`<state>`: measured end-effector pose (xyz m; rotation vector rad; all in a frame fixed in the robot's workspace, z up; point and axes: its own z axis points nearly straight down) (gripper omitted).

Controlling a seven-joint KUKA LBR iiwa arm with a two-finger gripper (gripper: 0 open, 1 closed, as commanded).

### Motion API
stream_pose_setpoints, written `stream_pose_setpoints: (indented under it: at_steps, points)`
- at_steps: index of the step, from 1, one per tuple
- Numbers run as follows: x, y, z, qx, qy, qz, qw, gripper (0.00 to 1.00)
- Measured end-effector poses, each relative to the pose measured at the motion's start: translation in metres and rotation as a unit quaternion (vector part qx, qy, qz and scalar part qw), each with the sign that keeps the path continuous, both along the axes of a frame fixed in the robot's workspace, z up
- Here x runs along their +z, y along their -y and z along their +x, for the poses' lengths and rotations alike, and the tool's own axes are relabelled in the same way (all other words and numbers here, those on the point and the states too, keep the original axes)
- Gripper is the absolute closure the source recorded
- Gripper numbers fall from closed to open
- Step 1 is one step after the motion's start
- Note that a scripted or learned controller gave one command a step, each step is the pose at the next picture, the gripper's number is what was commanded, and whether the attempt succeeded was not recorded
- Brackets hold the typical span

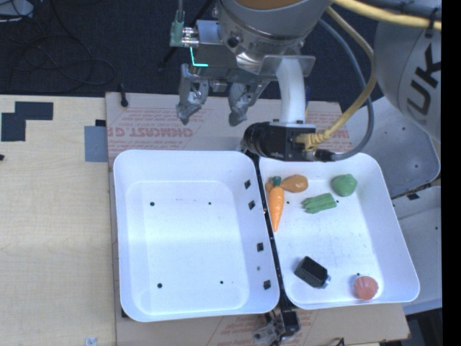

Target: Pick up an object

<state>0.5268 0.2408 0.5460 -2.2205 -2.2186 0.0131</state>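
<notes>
My gripper [213, 113] hangs high above the back edge of the bins, over the cardboard, its two fingers spread apart with nothing between them. The right bin [392, 225] holds an orange carrot [275, 203] along its left wall, an orange-brown lump [294, 184] beside the carrot's top, a green pod-shaped piece [318, 203], a round green piece [345, 184], a black block [312, 272] near the front, and a pink-red round piece [365, 287] in the front right corner. All lie apart from the gripper.
The left bin [130, 193] stands beside the right one, the two joined by a black divider with clips [259, 222]. Cardboard [144, 125] lies under both. A pale wooden bench top [50, 215] stretches to the left.
</notes>
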Motion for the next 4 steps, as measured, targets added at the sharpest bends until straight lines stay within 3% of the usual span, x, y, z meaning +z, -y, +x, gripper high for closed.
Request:
stream_pose_setpoints:
  at_steps: [1,2,3,4]
  points:
    - [0.009,0.0,0.0,0.0,-0.002,-0.0008,1.0,1.0]
    - [-0.009,-0.003,-0.053,0.002,0.001,0.0008,1.0,1.0]
    - [-0.011,-0.002,0.028,-0.001,0.002,0.0004,1.0,1.0]
    - [-0.035,-0.003,-0.019,0.002,0.0,0.0007,1.0,1.0]
